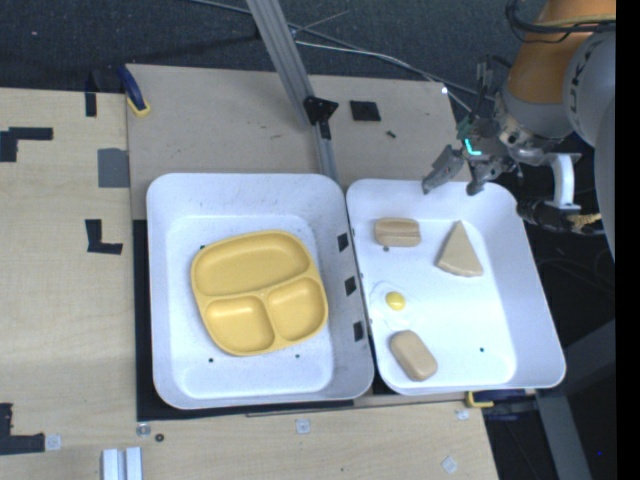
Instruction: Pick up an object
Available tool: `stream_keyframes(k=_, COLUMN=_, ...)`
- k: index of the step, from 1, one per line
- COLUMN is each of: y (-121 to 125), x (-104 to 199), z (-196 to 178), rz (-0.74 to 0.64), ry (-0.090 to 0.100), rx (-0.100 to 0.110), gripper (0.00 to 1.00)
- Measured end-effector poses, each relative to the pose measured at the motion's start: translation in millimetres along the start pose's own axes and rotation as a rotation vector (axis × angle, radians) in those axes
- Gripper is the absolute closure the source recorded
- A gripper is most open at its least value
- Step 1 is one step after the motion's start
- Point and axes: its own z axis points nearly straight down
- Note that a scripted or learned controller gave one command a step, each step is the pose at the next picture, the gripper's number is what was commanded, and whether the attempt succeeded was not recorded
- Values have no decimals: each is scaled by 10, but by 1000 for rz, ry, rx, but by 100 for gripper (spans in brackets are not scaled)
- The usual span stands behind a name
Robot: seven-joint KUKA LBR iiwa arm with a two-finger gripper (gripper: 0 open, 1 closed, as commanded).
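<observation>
I've got the gripper point(455, 181) up at the far edge of the right bin point(500, 363), fingers spread apart w/ nothing between them. No specific target in the task, so candidates are the 4 items in that bin, all below the gripper and apart from it. Nearest are the block point(398, 232), near and to the lower left of the fingers, and the wedge point(460, 251), just below them. The ball point(395, 301) sits further down, and the roll point(412, 355) is at the near end, well apart from the gripper.

Block is tan, rectangular w/ rounded corners, matte. Wedge is pale tan, triangular, smooth, point toward the gripper. Ball is small, yellow, glossy. Roll is tan, oblong, lying at a slant.

Both bins are shallow, white, rounded corners, side by side and touching. Left bin point(170, 268) holds a yellow tray point(260, 290), oval-ish, 3 compartments: one long one across the top, two smaller below. Tray looks like smooth plastic
</observation>
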Motion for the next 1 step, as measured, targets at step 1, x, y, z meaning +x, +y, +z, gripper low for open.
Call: stream_keyframes(k=1, y=11, x=1, z=-23, rz=-1, ry=-1, rx=-5, gripper=0)
